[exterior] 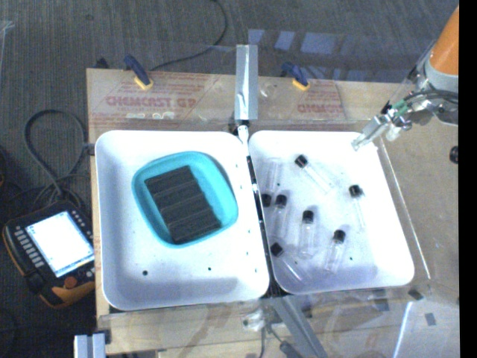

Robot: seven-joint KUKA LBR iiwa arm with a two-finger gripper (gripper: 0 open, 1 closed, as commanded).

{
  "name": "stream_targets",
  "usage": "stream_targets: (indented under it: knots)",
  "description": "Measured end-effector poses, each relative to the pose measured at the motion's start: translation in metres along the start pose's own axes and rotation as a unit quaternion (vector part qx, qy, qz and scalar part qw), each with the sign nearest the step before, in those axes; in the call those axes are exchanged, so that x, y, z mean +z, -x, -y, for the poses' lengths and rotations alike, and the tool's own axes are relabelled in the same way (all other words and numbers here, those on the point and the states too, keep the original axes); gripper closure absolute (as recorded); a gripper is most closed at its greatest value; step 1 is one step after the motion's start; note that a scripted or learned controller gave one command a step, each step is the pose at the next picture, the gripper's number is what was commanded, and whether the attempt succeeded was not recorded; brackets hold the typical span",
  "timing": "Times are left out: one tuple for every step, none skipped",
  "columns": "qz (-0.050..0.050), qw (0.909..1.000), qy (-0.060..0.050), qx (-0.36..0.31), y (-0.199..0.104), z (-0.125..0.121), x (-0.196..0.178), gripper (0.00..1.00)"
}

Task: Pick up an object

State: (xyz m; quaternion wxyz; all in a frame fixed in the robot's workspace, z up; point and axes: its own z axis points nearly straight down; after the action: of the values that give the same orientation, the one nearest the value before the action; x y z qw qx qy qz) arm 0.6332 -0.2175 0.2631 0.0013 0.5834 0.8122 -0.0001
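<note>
1. I see a wooden counter [186, 99] on dark carpet [89, 21], with a handheld screen [52, 253] at its left.
2. Left bin [119, 274]: a blue tub [185, 197] holding a black block [182, 203].
3. Right bin [387, 267]: clear black-capped vials [307, 228], scattered.
4. The end effector [370, 136] hovers at this bin's far right corner; I can't tell its opening.

Dark grey carpet floor [59, 21] around a wooden bench [171, 99]; black cable [216, 10] trailing across.
</note>
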Motion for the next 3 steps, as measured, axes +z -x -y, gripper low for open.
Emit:
stream_targets:
  knots:
    - [0.000, 1.0000, 0.000, 0.000, -0.0001, 0.0001, 0.0003, 0.00]
    - [0.000, 1.0000, 0.000, 0.000, -0.0001, 0.0001, 0.0003, 0.00]
    - [0.000, 1.0000, 0.000, 0.000, -0.0001, 0.0001, 0.0003, 0.00]
